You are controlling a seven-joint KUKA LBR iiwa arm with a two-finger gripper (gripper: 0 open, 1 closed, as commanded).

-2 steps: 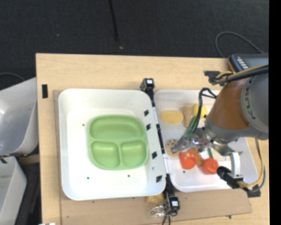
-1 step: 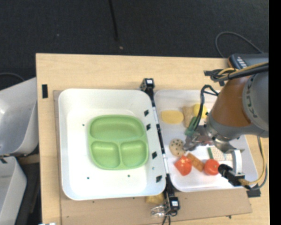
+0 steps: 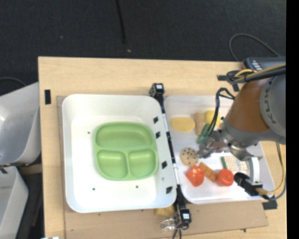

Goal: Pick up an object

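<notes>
The right white bin point(image 3: 189, 195) holds several small food toys. Among them are a pale yellow oval point(image 3: 183, 124), a yellow piece point(image 3: 205, 117), a brown speckled cookie point(image 3: 189, 156), a red piece point(image 3: 194, 176), an orange chunk point(image 3: 208, 170) and a red-orange ball point(image 3: 225, 177). My gripper point(image 3: 207, 151) hangs low over the middle of this bin, just right of the cookie and above the orange chunk. The grey wrist and orange band point(image 3: 246, 108) hide the bin's right part. Nothing shows as held.
The left white bin point(image 3: 74, 183) carries a green divided plate point(image 3: 125, 150). A black clamp row point(image 3: 165, 148) runs along the divider between the bins. Cables point(image 3: 239, 41) loop at the bench's back right. A thin green stick point(image 3: 205, 130) lies beside the wrist.
</notes>
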